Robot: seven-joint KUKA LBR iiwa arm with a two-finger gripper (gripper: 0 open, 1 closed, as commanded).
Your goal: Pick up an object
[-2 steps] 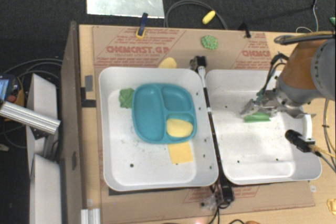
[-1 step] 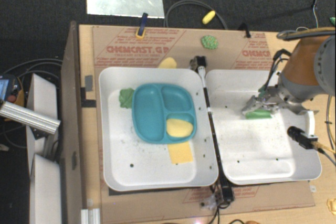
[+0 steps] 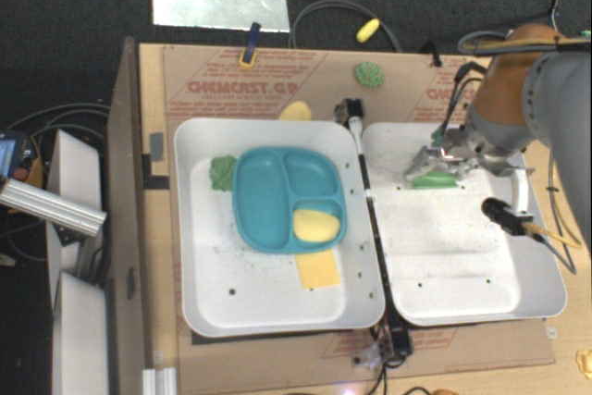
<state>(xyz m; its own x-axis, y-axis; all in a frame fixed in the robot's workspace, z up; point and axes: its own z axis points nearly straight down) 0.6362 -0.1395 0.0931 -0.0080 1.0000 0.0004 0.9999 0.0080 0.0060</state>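
My gripper [image 3: 433, 167] is down in the right bin [image 3: 462, 291], near its back left corner, with its fingers spread open. A small flat green piece [image 3: 435, 182] lies on the bin floor right at the fingertips, partly hidden by them. Whether they touch it I cannot tell. In the left bin [image 3: 199, 291] sits a teal divided plate [image 3: 268, 199] with a yellow lump [image 3: 315, 225] in its front right compartment. A yellow square slice [image 3: 319, 270] lies in front of the plate, and a green leafy piece [image 3: 223, 171] rests against its left side.
The grey arm with its orange band [image 3: 518, 88] comes in over the right bin's back right corner, and a black part [image 3: 504, 216] hangs off it. On the cardboard behind the bins lie a green ball [image 3: 370, 74], a yellow piece [image 3: 296, 112] and a yellow capsule [image 3: 368, 30].
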